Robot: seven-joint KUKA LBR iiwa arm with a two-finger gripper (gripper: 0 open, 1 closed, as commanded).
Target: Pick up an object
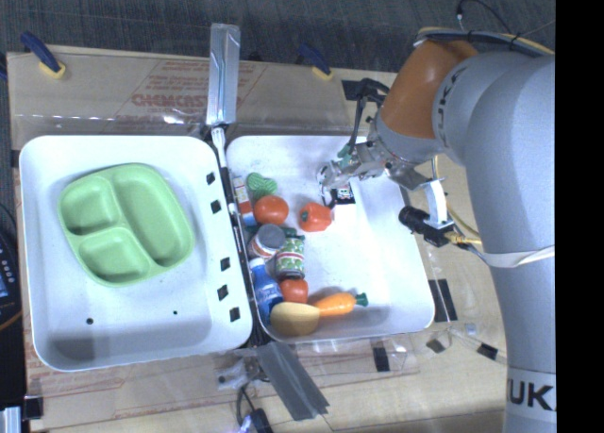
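Reaching in from the right, the grey arm with its orange band hangs over the right bin, its gripper low over the upper middle of that bin's white floor. How wide the claw stands cannot be told from this slant, and nothing can be made out between its tips. Just below and left of the gripper lies a red tomato-like toy, near it but apart. Along the bin's left wall sits a crowd of toys: a green leafy piece at the top, a second red tomato below it, then a small can with a grey lid, a green-and-red labelled jar beside it, and a blue item against the wall. At the bin's bottom edge a carrot lies on its side, touching a yellowish potato-like piece, with a small red piece just above them. The left bin holds a light green divided plate, lying flat in its upper half. A metal divider bar rises between the two bins at the top.
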